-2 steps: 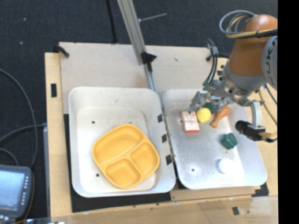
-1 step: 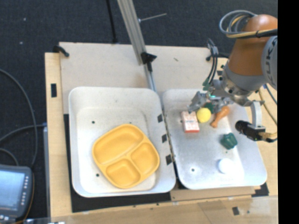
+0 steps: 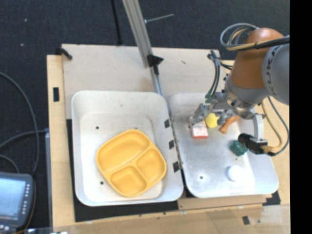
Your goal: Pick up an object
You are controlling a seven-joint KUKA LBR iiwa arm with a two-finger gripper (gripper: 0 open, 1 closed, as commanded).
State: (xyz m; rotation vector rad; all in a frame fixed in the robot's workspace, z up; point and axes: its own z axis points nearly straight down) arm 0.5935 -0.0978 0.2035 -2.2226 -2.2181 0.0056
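My gripper (image 3: pixel 211 112) hangs low over the upper left part of the right bin (image 3: pixel 214 184). Right beneath it sits a small yellow ball-like object (image 3: pixel 212 121); I cannot tell whether they touch. A small red and white box (image 3: pixel 199 131) lies just left of the yellow object. An orange stick-shaped object (image 3: pixel 227 125) lies to its right. Further toward the front are a dark green object (image 3: pixel 238 148) and a white round object (image 3: pixel 235 172).
The left bin (image 3: pixel 87 111) holds a yellow divided plate (image 3: pixel 130 163). A slanted metal post (image 3: pixel 141 33) rises behind the bins. Black cables and a connector (image 3: pixel 258 144) hang over the right bin's right side. A screen (image 3: pixel 14 199) stands at the lower left.
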